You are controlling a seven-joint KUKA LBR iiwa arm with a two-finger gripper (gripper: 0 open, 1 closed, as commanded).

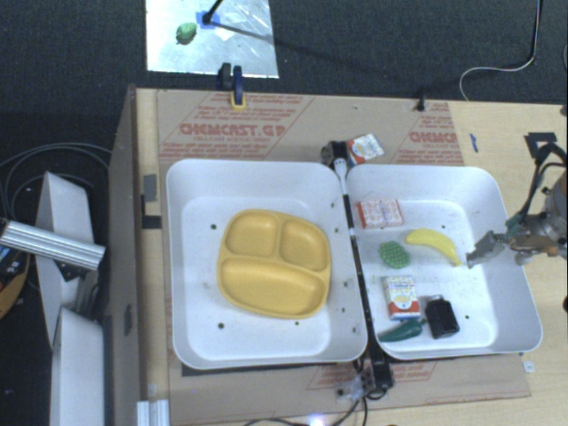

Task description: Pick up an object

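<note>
The right white bin (pixel 510 304) holds several small objects. A yellow banana (pixel 433 244) lies near its middle, with a green bumpy ball (pixel 394 255) just left of it. A red and white packet (pixel 379 212) sits toward the back. Toward the front are a red and white box (pixel 402 296), a black block (pixel 442 317) and a dark green pepper (pixel 401 331). My gripper (pixel 486 248) reaches in over the bin's right side, just right of the banana's tip and apart from it. Nothing shows in its grasp.
The left white bin (pixel 191 238) carries a yellow divided plate (pixel 273 262). A small carton (pixel 365 148) lies on the cardboard behind the bins. A blue and yellow clamp (pixel 232 82) and a shiny sheet (pixel 240 38) are at the back.
</note>
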